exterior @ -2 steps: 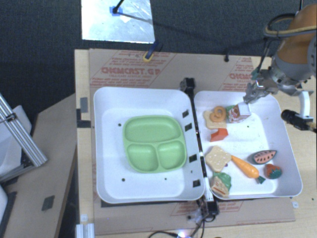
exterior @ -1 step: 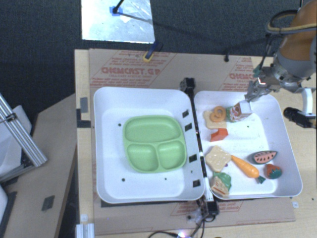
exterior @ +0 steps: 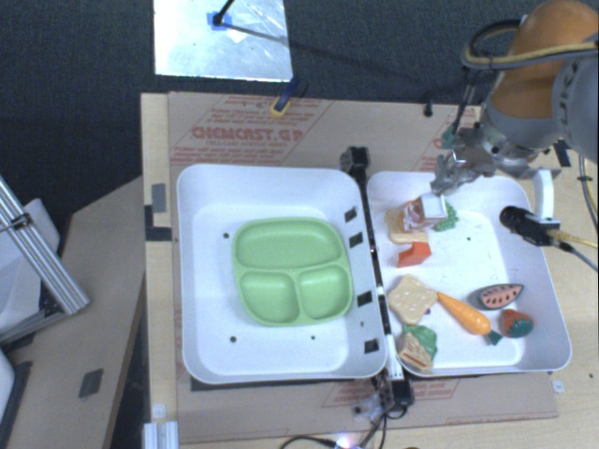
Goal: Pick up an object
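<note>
Gripper hangs low over right bin, far end, tips just above-right of sandwich toy. Cannot tell claw state. Sandwich toy lies down-left of tips, nearly touching. Carrot well nearer-side, long axis diagonal.

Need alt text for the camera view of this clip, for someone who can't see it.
The gripper hangs over the sandwich piece at the back of the right bin, which also holds a carrot, watermelon slice and other toy food. The left bin holds a green divided plate.
</note>
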Controlling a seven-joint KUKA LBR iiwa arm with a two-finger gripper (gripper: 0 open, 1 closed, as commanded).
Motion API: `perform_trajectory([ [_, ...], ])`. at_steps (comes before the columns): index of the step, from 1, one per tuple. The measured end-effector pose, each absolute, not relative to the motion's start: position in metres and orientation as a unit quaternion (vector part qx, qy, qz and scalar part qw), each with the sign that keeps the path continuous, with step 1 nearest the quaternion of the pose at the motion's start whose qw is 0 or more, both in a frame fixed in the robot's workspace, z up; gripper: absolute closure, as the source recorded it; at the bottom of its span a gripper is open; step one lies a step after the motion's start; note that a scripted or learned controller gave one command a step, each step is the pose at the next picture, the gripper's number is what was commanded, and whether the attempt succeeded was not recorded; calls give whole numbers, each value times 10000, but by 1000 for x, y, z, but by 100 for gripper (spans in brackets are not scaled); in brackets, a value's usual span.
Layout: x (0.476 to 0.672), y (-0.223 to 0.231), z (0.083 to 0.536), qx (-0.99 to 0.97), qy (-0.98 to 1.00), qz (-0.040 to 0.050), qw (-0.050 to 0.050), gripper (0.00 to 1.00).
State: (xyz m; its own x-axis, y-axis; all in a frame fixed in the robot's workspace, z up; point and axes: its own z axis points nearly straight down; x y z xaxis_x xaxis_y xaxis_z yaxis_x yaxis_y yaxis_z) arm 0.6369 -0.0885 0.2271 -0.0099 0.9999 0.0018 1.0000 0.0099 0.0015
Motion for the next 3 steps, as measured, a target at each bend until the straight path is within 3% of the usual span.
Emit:
perform_trajectory([
  [1, 616, -45, 235, -7039, -7103, -7, 5, 100],
  [2, 603, -25, 214, -7046, -7096, 2, 5, 100],
  [3, 610, -29, 220, -7052, -7091, -6, -7, 100],
])
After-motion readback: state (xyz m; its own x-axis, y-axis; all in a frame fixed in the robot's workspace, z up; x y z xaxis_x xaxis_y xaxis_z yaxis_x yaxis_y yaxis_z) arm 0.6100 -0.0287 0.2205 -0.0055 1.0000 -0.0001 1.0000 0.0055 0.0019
